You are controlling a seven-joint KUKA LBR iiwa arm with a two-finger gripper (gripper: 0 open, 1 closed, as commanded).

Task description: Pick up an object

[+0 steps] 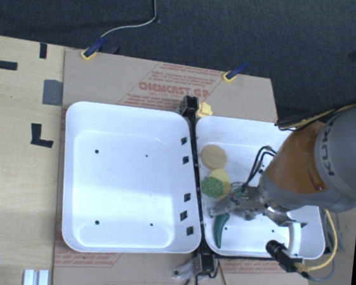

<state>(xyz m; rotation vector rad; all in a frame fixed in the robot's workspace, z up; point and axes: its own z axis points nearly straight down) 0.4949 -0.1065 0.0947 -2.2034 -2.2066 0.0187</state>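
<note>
Arm (319, 164), grey and orange, over right bin (256, 131). Bench: cardboard sheet (171, 87), dark floor beyond. Gripper (231, 205): jaw state cannot be told. Green ball (212, 186) at its 10 o'clock; teal piece (220, 230) at 6.

Bins (116, 240) glossy white plastic; board (171, 87) matt brown cardboard; arm (329, 162) smooth grey.

A wooden bench (9, 170) carries a cardboard sheet (171, 87); two white bins lie on it. One bin (117, 227) sits left of the claw (231, 205); the other bin (249, 131) lies beneath it.
</note>
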